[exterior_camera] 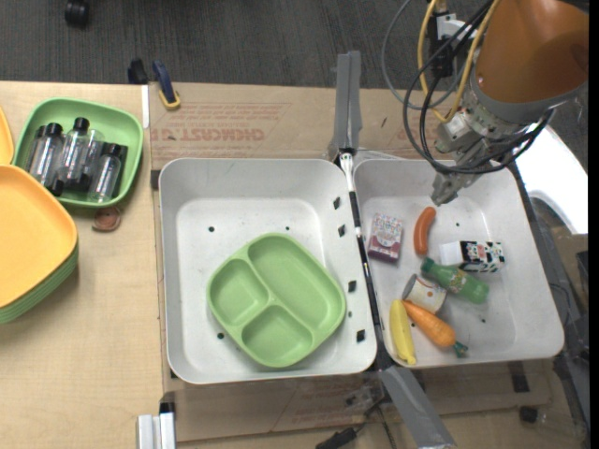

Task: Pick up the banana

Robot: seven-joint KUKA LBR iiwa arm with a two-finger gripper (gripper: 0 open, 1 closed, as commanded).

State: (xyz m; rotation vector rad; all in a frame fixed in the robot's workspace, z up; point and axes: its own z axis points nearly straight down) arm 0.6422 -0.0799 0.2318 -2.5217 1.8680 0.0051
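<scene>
The banana (401, 333) is small and yellow and lies near the front left corner of the right bin (533, 251), just left of a toy carrot (432, 325). My gripper (445, 192) hangs over the back part of the right bin, well behind the banana, above and to the right of an orange-red sausage-shaped toy (424, 229). Nothing shows between its fingers. The arm's orange band (538, 36) rises at the upper right.
The right bin also holds a small pink box (385, 237), a green bottle (456, 282), a black-and-white milk carton (475, 254) and a small cup (429, 295). A green divided plate (274, 297) lies in the left bin (187, 251). Orange plates (33, 241) and a green tray of bottles (80, 152) sit at the far left.
</scene>
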